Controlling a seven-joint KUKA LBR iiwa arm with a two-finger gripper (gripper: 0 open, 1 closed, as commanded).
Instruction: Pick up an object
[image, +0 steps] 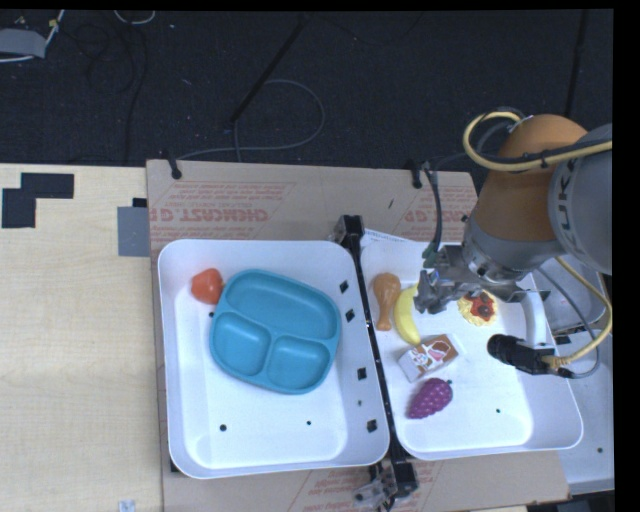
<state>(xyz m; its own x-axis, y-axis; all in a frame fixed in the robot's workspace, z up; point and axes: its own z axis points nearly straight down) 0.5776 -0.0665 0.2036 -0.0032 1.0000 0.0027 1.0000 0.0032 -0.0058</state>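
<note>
The hand (437, 295), its opening impossible to judge, hangs low in the right bin (520, 425), with the banana (405, 316) just beside it, a carton (428, 357) and grapes (430, 397) below.

One fixed camera looks slantwise down from above the bench (80, 330) onto both bins (190, 420).

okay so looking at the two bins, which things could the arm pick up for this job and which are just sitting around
Could be picked, right bin: banana, drumstick, small carton, grapes, a red and yellow piece. The gripper hangs over the banana.

Lying about, left bin: blue divided plate, orange-red tomato.
</note>
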